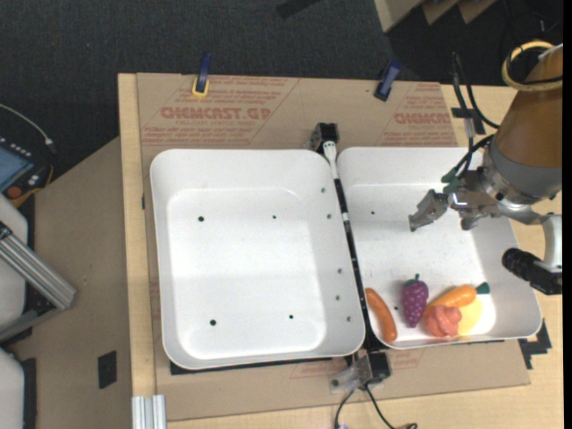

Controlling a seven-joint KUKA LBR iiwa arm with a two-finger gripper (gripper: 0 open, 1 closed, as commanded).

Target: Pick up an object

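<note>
We found the gripper (440,208) hanging over the middle of the right bin (393,186), its two fingers spread apart with nothing between them. One finger reached toward the bin's left side, the other sat back toward the wrist.

Everything worth picking lay toward the bin's near edge from the jaws, well apart from them. Closest along that line was the purple grape bunch (414,299), almost straight below the fingertips in the view. Left of it the orange sausage-shaped piece (382,315) lay beside the bin's left wall, its long axis running roughly from the far side toward the near edge, slightly slanted. Right of the grapes, a carrot (458,296) rested against a red piece (442,321) and a yellow one (469,318), packed in the near right corner.

We judged the grapes the likeliest target, since they stood a little apart from their neighbours. The left bin (250,257) held nothing relevant.
</note>
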